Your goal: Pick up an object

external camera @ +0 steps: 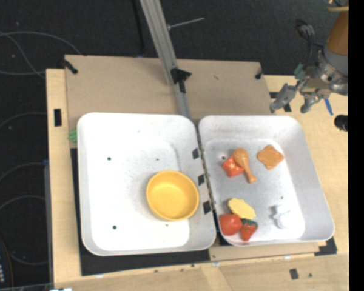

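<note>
Two fingers of the gripper [296, 100] stand spread wide apart, holding nothing, above the bench [279, 85] just behind the right bin [312, 174], where a drumstick [244, 163] and toast [270, 156] lie.

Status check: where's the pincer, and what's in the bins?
Pincer open, holding nothing, above right bin's far rim. Toy foods in right bin untouched: drumstick, toast, tomato. Yellow bowl in left bin. Nothing blocking.

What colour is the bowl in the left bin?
Yellow; the bowl shows clearly in the camera view.
</note>
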`<state>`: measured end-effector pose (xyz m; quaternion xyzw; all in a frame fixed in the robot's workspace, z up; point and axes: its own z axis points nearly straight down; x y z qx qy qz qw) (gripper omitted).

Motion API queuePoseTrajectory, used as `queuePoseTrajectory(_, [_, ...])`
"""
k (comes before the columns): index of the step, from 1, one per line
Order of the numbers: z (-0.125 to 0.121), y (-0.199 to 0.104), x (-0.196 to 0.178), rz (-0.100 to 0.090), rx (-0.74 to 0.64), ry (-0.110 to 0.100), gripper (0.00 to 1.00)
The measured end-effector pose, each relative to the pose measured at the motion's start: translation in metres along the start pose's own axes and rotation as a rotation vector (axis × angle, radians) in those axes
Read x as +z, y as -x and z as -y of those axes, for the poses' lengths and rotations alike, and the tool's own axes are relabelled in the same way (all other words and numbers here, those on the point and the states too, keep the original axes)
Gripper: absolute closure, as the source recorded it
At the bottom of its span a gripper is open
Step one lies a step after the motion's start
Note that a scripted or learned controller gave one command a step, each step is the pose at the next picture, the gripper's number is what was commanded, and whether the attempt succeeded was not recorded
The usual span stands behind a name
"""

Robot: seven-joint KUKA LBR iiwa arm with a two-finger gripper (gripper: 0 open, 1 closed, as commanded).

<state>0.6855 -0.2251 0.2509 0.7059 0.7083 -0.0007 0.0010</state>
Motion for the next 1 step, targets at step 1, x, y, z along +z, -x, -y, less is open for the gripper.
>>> queuePoseTrajectory(1, [0.0004, 0.001, -0.0001, 0.003, -0.001, -0.001, 0.0])
